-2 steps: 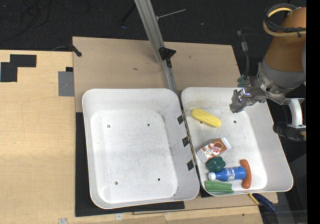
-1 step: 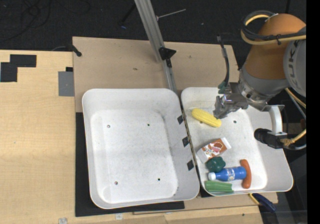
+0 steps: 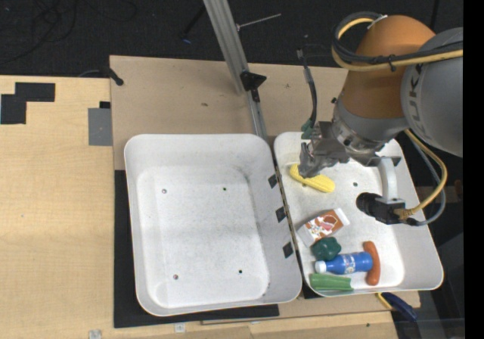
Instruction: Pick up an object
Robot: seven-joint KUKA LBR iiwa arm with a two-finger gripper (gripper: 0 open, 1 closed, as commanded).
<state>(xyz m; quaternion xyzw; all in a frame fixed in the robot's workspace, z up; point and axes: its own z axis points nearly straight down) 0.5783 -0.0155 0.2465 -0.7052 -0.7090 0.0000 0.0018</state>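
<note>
The left bin (image 3: 151, 178) lies beside the right bin (image 3: 410, 253), where the gripper (image 3: 307, 167) sits low over a yellow banana (image 3: 319, 183) near the far left corner; whether it grips cannot be told. A blue bottle (image 3: 346, 263) lies nearer the front.

Right bin (image 3: 412, 262) held: yellow banana (image 3: 321, 182), red-white packet (image 3: 325, 224), dark green piece (image 3: 327, 247), blue bottle (image 3: 349, 262), green pod (image 3: 330, 282), red sausage (image 3: 373, 275). Hand (image 3: 306, 171) stood low at banana's left end. Left bin (image 3: 197, 216) lay just beside.
</note>
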